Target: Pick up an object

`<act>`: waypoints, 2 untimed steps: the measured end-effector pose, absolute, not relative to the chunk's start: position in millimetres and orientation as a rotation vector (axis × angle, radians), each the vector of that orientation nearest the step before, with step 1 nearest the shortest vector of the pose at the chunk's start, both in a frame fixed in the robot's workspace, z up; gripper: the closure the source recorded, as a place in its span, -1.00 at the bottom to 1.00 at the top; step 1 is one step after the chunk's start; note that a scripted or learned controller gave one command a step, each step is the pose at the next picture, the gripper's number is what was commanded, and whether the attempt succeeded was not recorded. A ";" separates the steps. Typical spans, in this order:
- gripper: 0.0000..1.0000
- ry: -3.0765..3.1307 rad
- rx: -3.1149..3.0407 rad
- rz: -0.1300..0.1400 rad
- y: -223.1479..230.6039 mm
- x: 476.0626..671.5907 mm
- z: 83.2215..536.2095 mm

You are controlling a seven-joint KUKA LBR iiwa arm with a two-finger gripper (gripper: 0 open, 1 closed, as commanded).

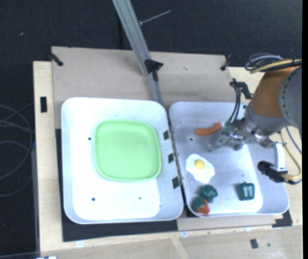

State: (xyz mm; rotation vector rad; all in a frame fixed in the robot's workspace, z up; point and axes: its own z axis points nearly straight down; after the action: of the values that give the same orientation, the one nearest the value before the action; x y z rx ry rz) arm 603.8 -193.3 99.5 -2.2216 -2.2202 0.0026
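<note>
In the right bin (267, 201) lie an orange sausage (207, 129), a fried egg (199, 167), a green broccoli piece (208, 192) beside a red strawberry-like piece (200, 204), and a dark green pepper (245, 191). My gripper (219, 143) hangs low over the bin's upper middle, just below and right of the sausage and above the egg. I see nothing between its fingers. The grey arm with its orange band (270, 99) comes in from the right.
The left bin (78, 123) holds a light green square plate (127, 150). A grey pole (135, 31) slants down to the gap between the bins. Cables loop off the arm at the right near a black connector (270, 171).
</note>
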 end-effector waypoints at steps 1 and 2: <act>1.00 -2.221 -2.224 -0.002 -193.8 604.8 111.7; 1.00 -2.223 -2.225 -0.004 -196.8 606.1 154.4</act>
State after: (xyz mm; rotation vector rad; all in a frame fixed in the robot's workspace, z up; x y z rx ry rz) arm 606.1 -196.8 154.4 -2.2249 -2.2230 -0.0037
